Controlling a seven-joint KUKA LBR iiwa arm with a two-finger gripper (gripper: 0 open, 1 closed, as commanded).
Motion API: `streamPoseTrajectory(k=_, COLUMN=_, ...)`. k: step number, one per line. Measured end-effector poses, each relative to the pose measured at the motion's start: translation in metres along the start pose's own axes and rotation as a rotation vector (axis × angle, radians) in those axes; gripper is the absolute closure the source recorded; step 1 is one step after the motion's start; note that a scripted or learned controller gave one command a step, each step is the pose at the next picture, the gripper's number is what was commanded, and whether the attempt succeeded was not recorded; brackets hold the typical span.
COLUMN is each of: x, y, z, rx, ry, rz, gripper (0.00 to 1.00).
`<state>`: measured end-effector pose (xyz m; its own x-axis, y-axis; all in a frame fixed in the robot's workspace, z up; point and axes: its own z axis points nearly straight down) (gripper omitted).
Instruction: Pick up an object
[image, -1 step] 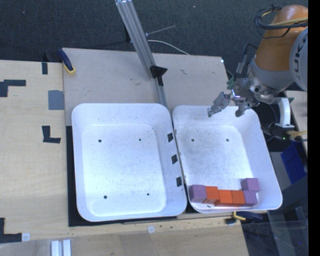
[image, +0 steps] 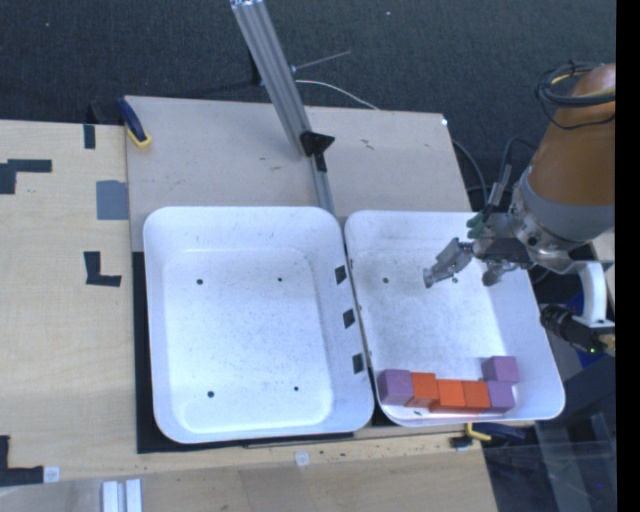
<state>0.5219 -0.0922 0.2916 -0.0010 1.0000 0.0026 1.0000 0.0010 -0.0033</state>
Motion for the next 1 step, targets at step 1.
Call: streamPoseTrajectory(k=1, x=0.0231, y=0.0295, z=-0.0166, rx=-0.005, ry=-0.002, rz=-0.005, gripper=0.00)
